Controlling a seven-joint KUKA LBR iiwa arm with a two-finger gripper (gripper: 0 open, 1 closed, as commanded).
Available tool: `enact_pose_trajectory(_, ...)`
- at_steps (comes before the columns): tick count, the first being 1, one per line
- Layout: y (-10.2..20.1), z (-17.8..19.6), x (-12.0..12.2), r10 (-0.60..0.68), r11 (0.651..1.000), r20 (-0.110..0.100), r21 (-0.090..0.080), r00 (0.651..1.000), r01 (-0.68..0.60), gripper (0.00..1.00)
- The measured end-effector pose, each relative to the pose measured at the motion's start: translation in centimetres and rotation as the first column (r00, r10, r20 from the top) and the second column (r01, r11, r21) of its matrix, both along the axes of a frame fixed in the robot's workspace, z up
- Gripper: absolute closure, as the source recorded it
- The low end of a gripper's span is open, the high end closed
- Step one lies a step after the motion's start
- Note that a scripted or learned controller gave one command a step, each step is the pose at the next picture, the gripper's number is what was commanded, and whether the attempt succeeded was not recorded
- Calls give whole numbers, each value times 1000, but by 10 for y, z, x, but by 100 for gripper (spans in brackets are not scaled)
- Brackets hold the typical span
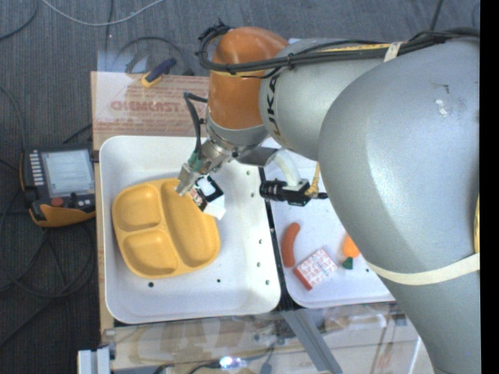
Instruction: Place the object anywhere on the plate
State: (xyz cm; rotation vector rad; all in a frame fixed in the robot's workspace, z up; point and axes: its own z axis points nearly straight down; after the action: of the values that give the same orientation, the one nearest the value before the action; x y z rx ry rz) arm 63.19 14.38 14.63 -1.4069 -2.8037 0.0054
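A yellow plate [160,232] with three compartments lies in the left white bin [242,275]. My gripper [192,179] hangs over the plate's upper right rim, under the orange wrist band. A small black-and-white object [209,196] sits just below and right of the gripper tip, at the plate's right edge and partly over the bin floor. It is touching or very near the gripper, and I cannot tell whether it is held.
The right bin [366,291] holds a red sausage-shaped item [290,244], a red-and-white box [316,269] and a small orange-and-green piece [348,249]. The big grey arm covers most of the right side. A cardboard sheet [140,115] lies behind the left bin.
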Motion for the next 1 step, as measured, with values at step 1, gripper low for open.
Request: enact_pose_trajectory(1, 1, 7, 0, 1, 1000, -4, 1, 1000, -1, 100)
